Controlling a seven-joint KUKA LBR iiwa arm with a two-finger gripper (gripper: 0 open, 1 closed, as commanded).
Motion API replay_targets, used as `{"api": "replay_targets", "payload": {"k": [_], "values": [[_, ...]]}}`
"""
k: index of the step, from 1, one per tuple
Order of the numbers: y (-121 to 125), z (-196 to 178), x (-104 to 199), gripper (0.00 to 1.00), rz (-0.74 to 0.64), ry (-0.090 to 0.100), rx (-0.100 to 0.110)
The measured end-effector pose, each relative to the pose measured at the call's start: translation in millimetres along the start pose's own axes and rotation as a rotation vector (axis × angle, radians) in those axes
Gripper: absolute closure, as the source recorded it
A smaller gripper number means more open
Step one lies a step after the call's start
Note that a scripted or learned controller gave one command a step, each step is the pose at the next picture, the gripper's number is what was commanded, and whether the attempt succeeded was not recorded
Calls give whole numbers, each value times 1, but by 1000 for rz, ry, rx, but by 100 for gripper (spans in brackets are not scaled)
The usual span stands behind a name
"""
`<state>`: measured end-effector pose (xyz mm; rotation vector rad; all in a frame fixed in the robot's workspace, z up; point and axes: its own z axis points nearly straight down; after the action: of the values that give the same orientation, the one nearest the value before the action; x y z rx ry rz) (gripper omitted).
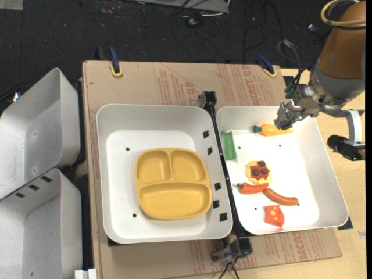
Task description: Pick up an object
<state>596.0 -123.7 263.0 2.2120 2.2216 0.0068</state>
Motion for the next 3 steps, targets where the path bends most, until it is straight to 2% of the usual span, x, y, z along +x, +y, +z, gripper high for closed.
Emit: {"api": "replay_targets", "payload": {"k": [1,2,3], "values": [[-11,14,53,100,-3,3,11],[-14,27,101,100,-3,3,10],[-26,22,157,100,-4,3,10]]}}
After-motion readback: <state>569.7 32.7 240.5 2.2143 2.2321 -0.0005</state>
